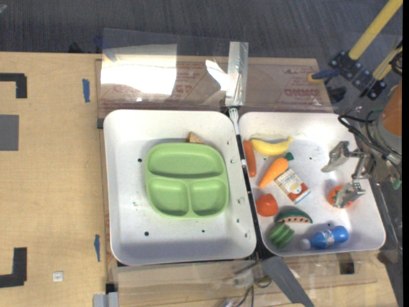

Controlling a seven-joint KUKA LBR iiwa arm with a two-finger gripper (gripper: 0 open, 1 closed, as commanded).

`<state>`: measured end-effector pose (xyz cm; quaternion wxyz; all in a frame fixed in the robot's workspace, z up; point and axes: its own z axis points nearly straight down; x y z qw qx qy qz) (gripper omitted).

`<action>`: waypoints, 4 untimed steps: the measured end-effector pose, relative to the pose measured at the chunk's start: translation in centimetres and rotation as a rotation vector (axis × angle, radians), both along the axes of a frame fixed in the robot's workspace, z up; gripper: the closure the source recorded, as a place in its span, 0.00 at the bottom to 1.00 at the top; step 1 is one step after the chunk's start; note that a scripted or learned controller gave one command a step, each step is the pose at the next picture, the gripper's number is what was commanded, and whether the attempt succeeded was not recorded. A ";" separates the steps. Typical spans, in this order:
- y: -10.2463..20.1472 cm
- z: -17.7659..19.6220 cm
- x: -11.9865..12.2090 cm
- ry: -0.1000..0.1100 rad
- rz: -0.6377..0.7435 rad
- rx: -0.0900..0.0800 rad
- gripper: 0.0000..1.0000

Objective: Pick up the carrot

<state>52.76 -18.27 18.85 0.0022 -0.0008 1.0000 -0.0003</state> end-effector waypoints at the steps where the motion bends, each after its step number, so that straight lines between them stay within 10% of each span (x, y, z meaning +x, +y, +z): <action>1: 7.2 -5.4 2.9 0.006 -0.049 0.004 0.00; 2: 9.2 -9.9 7.4 -0.011 -0.140 0.001 0.00; 3: 9.2 -8.4 7.8 -0.026 -0.139 0.000 1.00; 4: 16.6 0.0 5.2 -0.006 -0.266 0.004 1.00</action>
